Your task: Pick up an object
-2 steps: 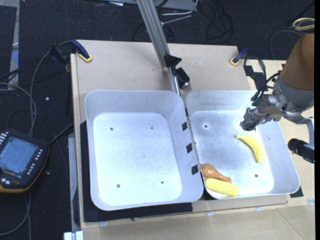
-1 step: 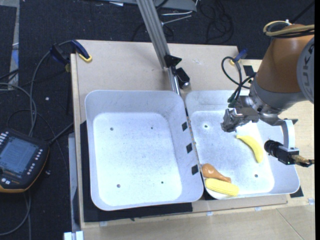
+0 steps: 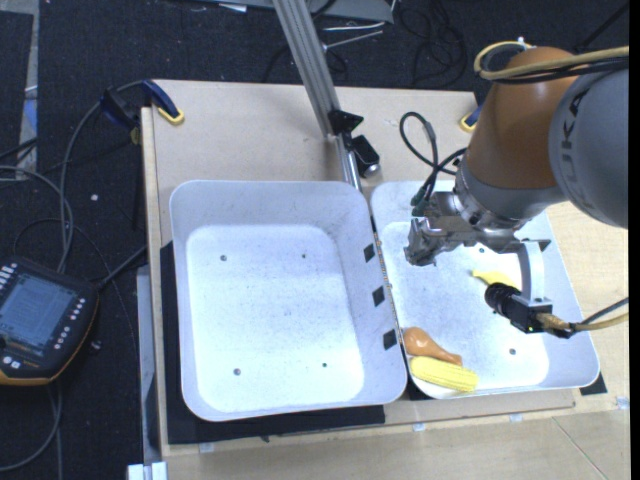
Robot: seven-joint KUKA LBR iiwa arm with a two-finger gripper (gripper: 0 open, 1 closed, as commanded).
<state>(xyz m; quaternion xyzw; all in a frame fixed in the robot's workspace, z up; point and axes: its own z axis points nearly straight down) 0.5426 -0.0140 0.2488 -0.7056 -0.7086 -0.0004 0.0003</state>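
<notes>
Wooden bench (image 3: 260, 128), right bin (image 3: 575, 368) with corn cob (image 3: 444, 373), orange drumstick toy (image 3: 428, 344); pincer (image 3: 420, 250) state unclear.

Two white bins (image 3: 190, 218) side by side on a wooden bench (image 3: 240, 128); handheld pendant (image 3: 35, 318) on the floor.

The two bins (image 3: 270, 298) look like smooth white plastic with fine dark speckles. The bench (image 3: 250, 133) is pale matt wood. The arm (image 3: 560, 118) has a glossy orange and grey shell. The corn (image 3: 443, 373) looks like shiny yellow plastic. The pole (image 3: 305, 43) is ribbed metal.
</notes>
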